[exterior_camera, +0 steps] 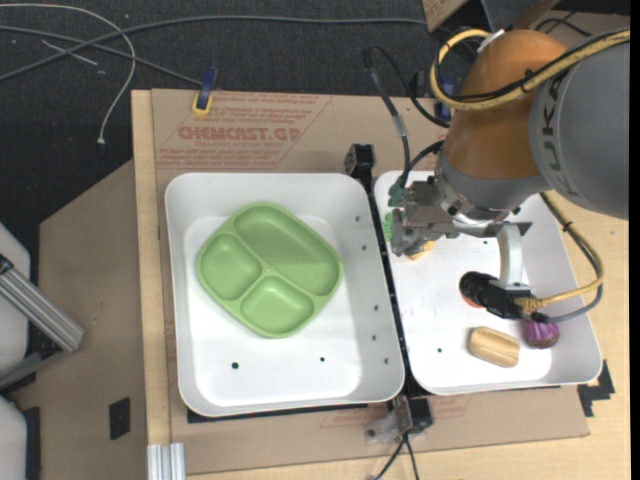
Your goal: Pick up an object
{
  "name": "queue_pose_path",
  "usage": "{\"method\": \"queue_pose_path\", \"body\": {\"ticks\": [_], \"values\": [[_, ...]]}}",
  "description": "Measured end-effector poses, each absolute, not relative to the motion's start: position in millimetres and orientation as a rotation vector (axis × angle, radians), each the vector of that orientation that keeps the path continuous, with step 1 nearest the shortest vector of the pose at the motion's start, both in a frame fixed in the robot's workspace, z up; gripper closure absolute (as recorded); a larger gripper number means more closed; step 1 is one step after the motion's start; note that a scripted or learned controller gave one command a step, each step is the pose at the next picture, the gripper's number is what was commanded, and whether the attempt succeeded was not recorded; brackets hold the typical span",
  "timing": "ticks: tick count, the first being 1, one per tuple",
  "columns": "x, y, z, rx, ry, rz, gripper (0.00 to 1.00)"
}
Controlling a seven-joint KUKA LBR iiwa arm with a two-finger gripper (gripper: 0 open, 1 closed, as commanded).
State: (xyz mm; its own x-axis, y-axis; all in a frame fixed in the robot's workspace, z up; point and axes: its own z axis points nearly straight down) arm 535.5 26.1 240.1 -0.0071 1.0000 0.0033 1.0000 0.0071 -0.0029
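Observation:
My gripper is low over the far left part of the right bin, close to the wall between the two bins. A small yellow-orange thing peeks out just under the gripper's tip, mostly hidden by it. I cannot tell whether it is held. A tan rounded block lies near the bin's front, apart from the gripper. Just right of it sits a small purple thing.
The left bin holds a green divided plate at its middle. The arm's orange band and grey body cover the far right of the right bin. Cardboard lies under both bins.

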Motion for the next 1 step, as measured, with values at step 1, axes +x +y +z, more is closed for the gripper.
{"method": "queue_pose_path", "body": {"ticks": [1], "values": [[519.7, 87.9, 232.3, -2.209, -2.226, 0.001, 1.0]]}}
